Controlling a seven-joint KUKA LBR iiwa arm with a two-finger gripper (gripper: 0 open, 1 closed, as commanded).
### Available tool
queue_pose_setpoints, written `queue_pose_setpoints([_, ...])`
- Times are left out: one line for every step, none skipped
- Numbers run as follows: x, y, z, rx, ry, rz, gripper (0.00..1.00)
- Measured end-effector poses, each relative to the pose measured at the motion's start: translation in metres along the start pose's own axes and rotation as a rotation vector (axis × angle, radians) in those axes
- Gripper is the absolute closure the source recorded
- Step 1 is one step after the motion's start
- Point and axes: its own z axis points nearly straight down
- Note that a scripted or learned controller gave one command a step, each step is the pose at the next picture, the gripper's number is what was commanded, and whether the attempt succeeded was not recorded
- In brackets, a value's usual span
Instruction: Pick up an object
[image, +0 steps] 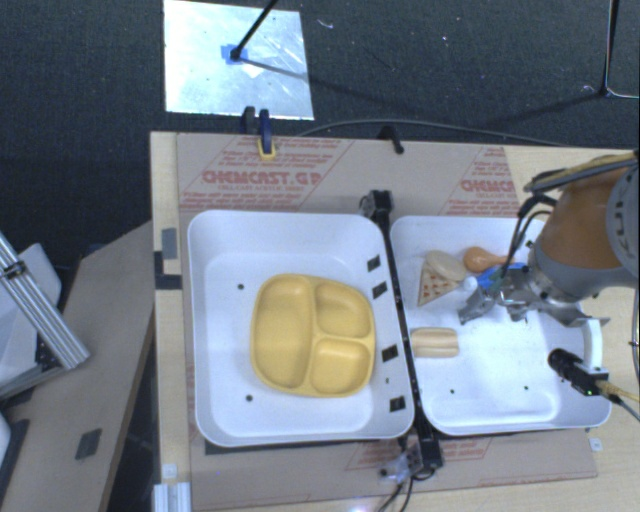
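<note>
Pale tan bread roll (434, 342) lies flat in right bin (500, 405); jaws' (478, 305) state unclear.

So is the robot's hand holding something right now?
Gripper: low in the right bin, beside the pizza slice. Nothing can be seen held in it, and open or closed cannot be told from this view.

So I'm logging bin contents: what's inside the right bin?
The right bin holds a pale bun-like roll, a waffle-patterned wedge and an orange piece. The gripper and arm cover whatever lies beneath them.
</note>
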Motion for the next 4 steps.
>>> queue_pose_setpoints([0.0,0.0,0.035,0.0,0.001,0.0,0.0])
queue_pose_setpoints([0.0,0.001,0.023,-0.005,-0.001,-0.001,1.0])
queue_pose_setpoints([-0.006,0.0,-0.023,-0.006,-0.002,0.001,1.0])
queue_pose_setpoints([0.001,-0.005,-0.073,-0.008,-0.001,-0.003,1.0])
